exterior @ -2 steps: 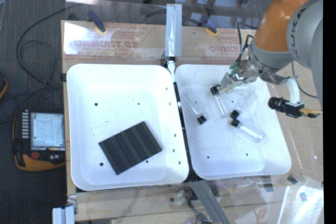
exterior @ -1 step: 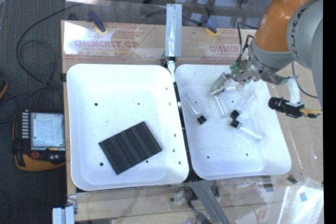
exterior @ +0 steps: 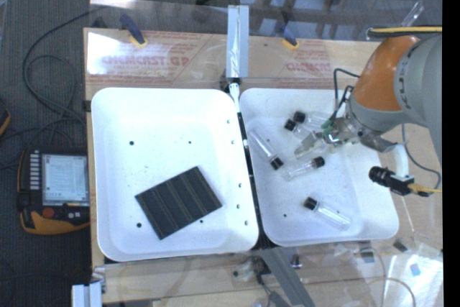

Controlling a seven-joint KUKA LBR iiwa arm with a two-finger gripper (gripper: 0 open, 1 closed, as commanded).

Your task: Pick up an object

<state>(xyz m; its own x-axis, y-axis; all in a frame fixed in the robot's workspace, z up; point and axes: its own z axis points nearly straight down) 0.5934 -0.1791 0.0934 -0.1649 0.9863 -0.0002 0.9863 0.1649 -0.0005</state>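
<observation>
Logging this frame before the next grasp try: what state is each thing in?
Tool: low over the right bin, among the vials.
Vial: lying flat, capped, apart from the others.
Vial: lying flat, capped.
Dark ribbed panel: lying flat in the left bin.

You see the arm's gripper (exterior: 325, 134) low in the right bin (exterior: 374, 226), clear black-capped vials (exterior: 303, 167) scattered just beside the jaws, dark ribbed pad (exterior: 178, 201) well apart.
</observation>
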